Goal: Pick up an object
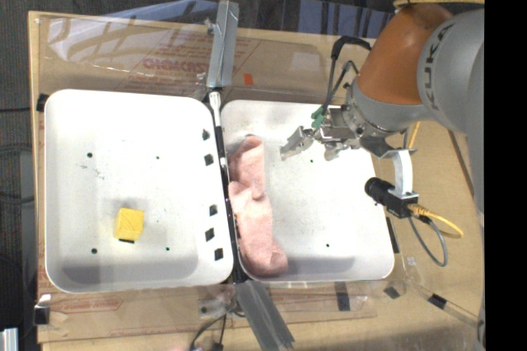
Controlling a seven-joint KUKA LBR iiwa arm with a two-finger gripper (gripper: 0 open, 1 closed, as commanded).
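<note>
A pink cloth lies crumpled along the left wall of the right bin, from the upper left down to the front. A small yellow block rests in the left bin, near its front left. My gripper hangs over the upper middle of the right bin, just right of the cloth's top end and apart from it. It is open, with one finger reaching left toward the cloth and only bare bin floor between the fingers.
A metal divider with small black tabs separates the two bins. Clear plastic sheeting lies on the bench behind the bins. The arm's orange-banded wrist stands over the right bin's far right corner.
</note>
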